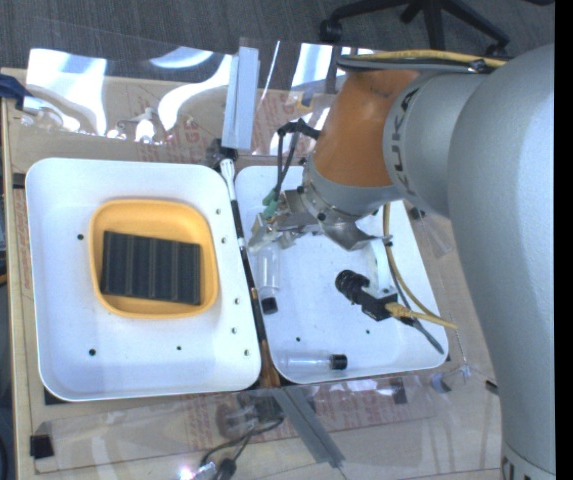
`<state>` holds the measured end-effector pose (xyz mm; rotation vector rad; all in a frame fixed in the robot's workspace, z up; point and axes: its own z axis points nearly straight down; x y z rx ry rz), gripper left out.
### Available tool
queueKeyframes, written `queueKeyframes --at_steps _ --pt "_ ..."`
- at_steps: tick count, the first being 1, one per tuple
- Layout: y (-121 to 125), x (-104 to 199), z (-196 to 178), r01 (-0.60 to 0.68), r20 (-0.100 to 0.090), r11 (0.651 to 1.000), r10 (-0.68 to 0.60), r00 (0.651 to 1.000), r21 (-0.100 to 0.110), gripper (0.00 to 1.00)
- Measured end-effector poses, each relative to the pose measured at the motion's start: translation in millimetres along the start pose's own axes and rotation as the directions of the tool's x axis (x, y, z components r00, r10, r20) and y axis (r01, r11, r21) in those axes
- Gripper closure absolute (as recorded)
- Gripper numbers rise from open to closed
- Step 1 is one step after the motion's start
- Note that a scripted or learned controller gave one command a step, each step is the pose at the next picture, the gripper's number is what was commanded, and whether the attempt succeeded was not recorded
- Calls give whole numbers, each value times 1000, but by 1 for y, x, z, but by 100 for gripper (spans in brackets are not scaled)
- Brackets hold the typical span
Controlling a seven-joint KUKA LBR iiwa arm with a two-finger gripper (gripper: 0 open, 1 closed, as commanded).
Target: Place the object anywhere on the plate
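Note:
The yellow plate point(152, 214) lies in the left bin point(56, 268), with a dark ribbed rectangle point(152, 267) covering its middle. A clear tube with a black cap point(266, 280) lies upright-to-the-view along the left wall of the right bin point(406, 258). A second clear tube with a black cap point(314, 365) lies near that bin's front edge. My gripper point(269, 230) hangs low over the top end of the first tube, close to the divider between the bins. Whether it touches the tube is unclear.
The grey arm with its orange band point(366, 128) covers the back and right of the right bin. A black cable fitting point(361, 293) and yellow hose point(421, 316) hang over the bin's middle. Clear panels point(241, 93) stand behind the bins.

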<state>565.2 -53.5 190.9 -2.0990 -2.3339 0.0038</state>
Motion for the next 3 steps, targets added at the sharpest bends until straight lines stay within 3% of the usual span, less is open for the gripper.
queueKeyframes --at_steps 1,2,3 --pt "1 57 -22 76 1 997 -76 997 -1 100" --pt "1 57 -22 75 1 997 -75 997 -1 0" --pt "13 114 -18 335 2 942 -335 942 -4 0"
